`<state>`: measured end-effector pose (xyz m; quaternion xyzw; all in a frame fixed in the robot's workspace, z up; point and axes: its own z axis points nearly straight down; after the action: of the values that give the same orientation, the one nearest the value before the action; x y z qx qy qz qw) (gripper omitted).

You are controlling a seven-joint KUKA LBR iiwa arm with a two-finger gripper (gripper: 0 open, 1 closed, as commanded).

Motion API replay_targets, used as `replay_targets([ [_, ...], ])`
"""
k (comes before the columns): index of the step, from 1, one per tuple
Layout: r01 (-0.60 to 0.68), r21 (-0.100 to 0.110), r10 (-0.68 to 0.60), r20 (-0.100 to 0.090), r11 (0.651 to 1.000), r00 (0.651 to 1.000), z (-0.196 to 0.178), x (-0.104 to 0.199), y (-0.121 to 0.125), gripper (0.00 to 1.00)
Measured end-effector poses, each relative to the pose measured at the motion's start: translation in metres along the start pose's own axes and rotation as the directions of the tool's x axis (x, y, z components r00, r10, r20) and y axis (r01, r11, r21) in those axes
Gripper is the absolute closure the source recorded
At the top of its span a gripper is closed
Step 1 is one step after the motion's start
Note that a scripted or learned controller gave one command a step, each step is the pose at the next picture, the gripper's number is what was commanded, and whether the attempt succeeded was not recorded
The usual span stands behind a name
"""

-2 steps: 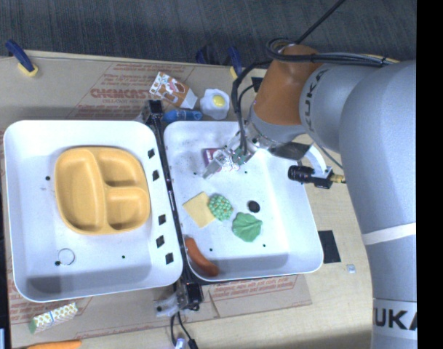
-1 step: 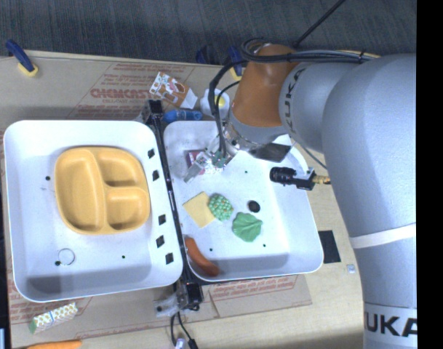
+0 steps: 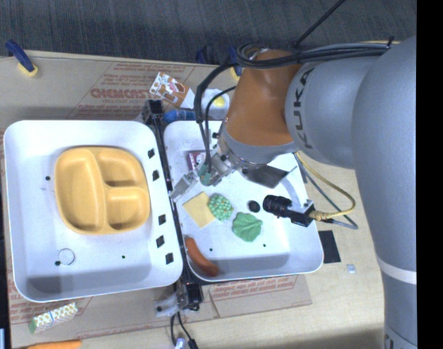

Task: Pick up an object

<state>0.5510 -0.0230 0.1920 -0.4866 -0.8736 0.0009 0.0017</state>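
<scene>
Bumpy green ball (image 3: 220, 206) lies between flat yellow square (image 3: 198, 209) and crinkled green leaf (image 3: 247, 226).

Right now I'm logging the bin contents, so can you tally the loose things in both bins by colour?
Green: 2, the bumpy green piece and the leafy green piece
Yellow: 2, the divided tray and the yellow slice
Orange-brown: 1, the sausage
Black: 1, the small black disc
Total: 6

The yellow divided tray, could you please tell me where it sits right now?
The yellow divided tray lies in the left white bin, near its middle, across the divider from the right bin that holds the toy foods.
</scene>
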Motion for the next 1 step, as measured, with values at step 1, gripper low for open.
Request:
replay_targets([
  [1, 0.417, 0.001, -0.417, 0.000, 0.909, 0.909, 0.0003, 0.0103, -0.0023, 0.00],
])
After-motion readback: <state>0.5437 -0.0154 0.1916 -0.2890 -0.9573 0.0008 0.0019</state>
